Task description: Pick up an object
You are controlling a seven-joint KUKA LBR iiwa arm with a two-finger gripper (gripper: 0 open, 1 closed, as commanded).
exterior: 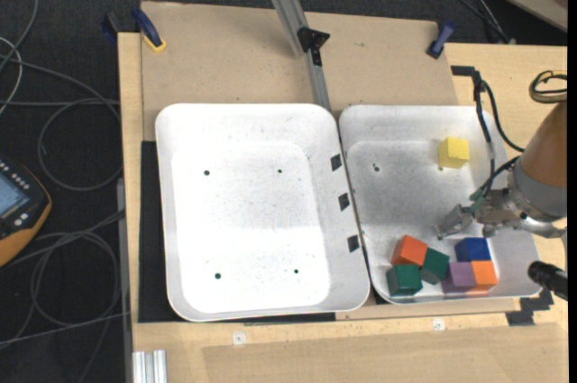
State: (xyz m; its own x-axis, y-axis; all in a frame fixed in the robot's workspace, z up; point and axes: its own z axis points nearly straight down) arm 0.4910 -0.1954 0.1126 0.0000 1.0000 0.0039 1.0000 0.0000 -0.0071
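We hover, nothing picked yet.
Our gripper [462, 221] hangs with fingers spread, holding nothing (right bin [397, 192]); the blue block [472, 248] sits just at its five o'clock, grasp and lift remain.

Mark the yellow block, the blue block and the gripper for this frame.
yellow block [453, 152]: camera view, on its top face, upper part of the right bin.
blue block [472, 248]: camera view, on its top face, just below the gripper.
gripper [455, 222]: camera view, between its fingertips, above the bin floor.
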